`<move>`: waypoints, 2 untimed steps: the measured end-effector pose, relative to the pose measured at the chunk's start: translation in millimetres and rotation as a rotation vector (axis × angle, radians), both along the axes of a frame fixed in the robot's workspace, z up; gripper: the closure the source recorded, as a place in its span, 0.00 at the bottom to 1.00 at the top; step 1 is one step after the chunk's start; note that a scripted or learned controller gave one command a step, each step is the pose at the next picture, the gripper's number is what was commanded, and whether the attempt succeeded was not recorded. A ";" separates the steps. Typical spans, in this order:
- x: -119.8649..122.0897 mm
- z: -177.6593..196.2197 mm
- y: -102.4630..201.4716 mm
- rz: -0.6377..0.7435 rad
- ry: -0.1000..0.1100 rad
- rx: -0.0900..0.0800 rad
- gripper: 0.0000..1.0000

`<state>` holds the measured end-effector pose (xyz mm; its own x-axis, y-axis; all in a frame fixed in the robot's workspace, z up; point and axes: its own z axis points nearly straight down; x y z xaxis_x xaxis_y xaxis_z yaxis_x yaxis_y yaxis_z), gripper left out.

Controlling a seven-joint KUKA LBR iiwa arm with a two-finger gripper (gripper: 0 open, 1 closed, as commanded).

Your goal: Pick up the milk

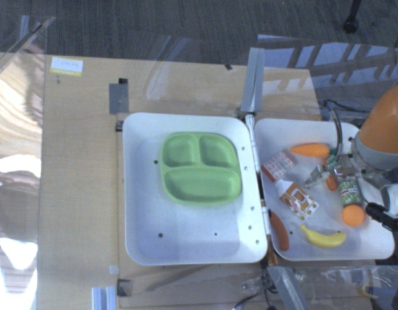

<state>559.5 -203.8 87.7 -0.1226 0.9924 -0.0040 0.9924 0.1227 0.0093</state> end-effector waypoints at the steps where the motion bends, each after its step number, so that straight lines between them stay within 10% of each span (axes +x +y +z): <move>1: 4.0 13.7 0.1 0.002 -0.011 -0.003 1.00; 2: -15.9 131.1 57.5 -0.006 0.001 0.001 1.00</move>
